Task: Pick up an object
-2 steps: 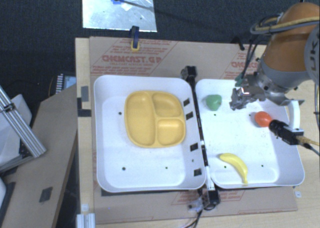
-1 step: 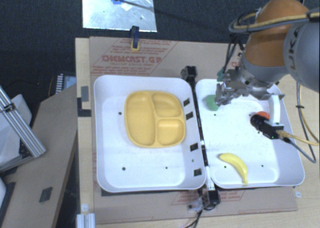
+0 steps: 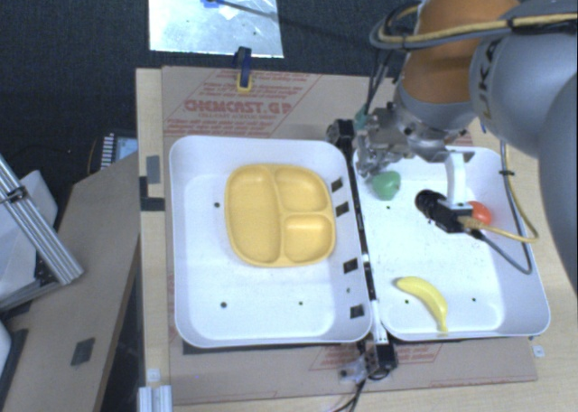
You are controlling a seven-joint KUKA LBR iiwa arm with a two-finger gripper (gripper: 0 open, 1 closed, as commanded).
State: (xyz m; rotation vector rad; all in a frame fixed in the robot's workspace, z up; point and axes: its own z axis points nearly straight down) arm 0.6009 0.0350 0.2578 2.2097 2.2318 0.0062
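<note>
Now reaches in from the right across the right bin (image 3: 510,297) and hangs the gripper (image 3: 373,163) low above that bin's far left corner, close to the wall shared with the left bin (image 3: 200,297). Cannot tell how wide the gripper stands, since that spot is too dark and crowded to make out. Cannot tell either whether it grips anything.

Finds a green lump (image 3: 386,185) on the floor of the right bin, in that same far left corner, just beside the gripper on its near side. Cannot say for sure whether it touches the gripper. Looks rounded, so gives no clear long axis and no pointing end.

Finds a banana (image 3: 424,297) by the right bin's near edge, closer to the left wall than to the right one, well apart from the gripper. Lies flat, with the long axis slanting from the left wall toward the near right corner. Points one end at the dividing wall and the other at the near edge. Bows outward toward the right edge.

Spots a small orange-red thing (image 3: 481,214) about the middle of the right bin, partly hidden, too small to name or to read an axis from.

Keeps in the left bin a yellow plate (image 3: 278,214) about the middle, with one large compartment on its left side and two smaller ones on its right.
</note>
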